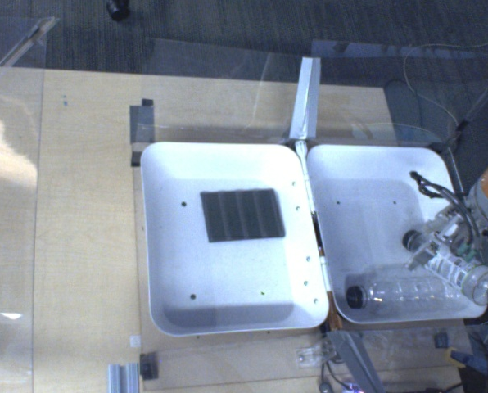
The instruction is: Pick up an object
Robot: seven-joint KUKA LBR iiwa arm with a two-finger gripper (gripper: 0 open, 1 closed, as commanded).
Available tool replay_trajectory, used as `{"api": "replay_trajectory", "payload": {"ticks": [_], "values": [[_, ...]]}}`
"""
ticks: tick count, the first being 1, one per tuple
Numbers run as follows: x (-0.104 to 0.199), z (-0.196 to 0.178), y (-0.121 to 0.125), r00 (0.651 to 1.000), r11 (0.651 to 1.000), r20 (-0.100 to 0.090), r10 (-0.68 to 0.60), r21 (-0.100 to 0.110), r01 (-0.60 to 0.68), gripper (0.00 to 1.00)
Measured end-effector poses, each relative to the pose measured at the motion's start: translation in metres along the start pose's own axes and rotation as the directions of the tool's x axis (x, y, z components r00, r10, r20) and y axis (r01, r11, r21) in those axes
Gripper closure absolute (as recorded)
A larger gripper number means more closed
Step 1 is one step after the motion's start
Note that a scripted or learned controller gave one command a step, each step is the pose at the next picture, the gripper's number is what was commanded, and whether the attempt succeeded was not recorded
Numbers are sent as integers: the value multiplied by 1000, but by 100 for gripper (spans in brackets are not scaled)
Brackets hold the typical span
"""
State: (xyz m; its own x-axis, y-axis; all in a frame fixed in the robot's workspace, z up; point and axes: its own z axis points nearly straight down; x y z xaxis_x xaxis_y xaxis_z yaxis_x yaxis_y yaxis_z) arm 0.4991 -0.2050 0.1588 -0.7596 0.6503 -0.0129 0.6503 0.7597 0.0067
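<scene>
Clear plastic forms the bottle, which lies on its side along the near wall of the right bin, its dark cap pointing left. The gripper hangs just above the bottle; how far it is open I cannot tell. A dark ribbed rectangular pad lies flat in the smooth white left bin on the pale wooden worktop.

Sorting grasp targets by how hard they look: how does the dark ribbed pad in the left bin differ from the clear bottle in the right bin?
The ribbed pad is dark and opaque; the bottle is see-through with a black cap. The pad is a flat rectangle; the bottle is a rounded cylinder on its side. The pad sits mid-bin, apart from the walls; the bottle lies along the right bin's near wall, beside the gripper. Each rests on a bin floor.
</scene>
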Motion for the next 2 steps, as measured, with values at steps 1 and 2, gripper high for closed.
{"api": "replay_trajectory", "payload": {"ticks": [1, 2], "values": [[-45, 70, 39, 998, 998, 2, -55, -1, 55, 0], [-47, 57, 42, 999, 999, 9, -53, -7, 53, 100]]}}
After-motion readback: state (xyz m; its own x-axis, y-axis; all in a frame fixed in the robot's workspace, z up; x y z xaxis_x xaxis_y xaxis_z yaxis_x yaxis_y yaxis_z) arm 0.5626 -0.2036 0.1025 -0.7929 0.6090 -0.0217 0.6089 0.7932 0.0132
